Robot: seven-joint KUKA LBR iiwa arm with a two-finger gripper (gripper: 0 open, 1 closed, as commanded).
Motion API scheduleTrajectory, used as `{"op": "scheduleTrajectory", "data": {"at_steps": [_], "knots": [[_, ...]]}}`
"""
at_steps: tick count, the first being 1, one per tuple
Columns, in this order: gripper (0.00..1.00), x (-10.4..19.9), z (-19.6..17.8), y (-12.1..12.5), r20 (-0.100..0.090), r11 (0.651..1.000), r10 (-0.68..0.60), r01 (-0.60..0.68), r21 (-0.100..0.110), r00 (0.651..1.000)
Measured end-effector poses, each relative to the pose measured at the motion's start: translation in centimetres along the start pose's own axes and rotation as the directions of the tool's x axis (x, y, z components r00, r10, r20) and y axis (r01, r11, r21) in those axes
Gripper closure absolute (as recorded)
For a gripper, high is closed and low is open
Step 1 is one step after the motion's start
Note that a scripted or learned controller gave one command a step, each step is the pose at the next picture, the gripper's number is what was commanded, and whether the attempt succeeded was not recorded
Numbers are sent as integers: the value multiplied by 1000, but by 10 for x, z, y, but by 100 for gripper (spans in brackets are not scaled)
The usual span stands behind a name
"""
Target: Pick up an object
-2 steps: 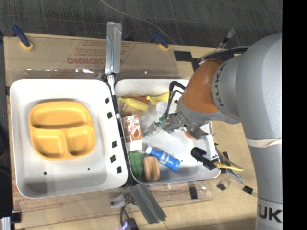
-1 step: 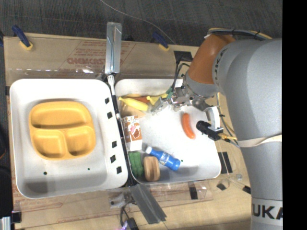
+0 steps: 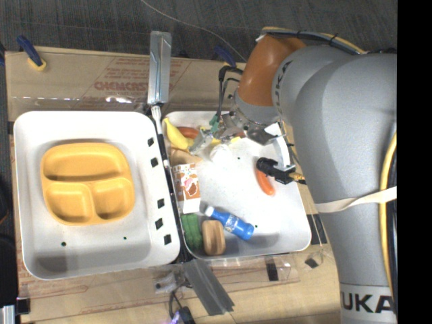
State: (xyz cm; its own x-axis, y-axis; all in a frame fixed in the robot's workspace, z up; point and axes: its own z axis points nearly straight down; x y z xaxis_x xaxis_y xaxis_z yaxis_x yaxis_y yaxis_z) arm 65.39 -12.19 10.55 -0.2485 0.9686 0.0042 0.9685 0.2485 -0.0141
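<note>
The end effector (image 3: 226,128) was low over the cluttered upper-left corner of the right bin (image 3: 297,214), near a banana (image 3: 175,136), probably reaching for a grasp; its closing state I cannot tell, so next it should close and lift.

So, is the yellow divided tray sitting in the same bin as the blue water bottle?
No. The yellow divided tray lies in the left bin, while the blue water bottle lies in the right bin.

Single fixed camera, mounted above the worktop (image 3: 81,73), looking down at a slant. Both white bins fit in frame: left bin (image 3: 27,201), right bin (image 3: 290,228). Arm (image 3: 337,133) enters from the right, close to lens.
</note>
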Motion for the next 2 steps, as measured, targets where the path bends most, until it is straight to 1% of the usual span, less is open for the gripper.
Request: {"op": "scheduleTrajectory", "data": {"at_steps": [1, 2], "knots": [[0, 3, -22, -1, 3, 996, 92, -92, -14, 996], [0, 18, 10, 7, 2, 992, 124, -124, -6, 992]]}}
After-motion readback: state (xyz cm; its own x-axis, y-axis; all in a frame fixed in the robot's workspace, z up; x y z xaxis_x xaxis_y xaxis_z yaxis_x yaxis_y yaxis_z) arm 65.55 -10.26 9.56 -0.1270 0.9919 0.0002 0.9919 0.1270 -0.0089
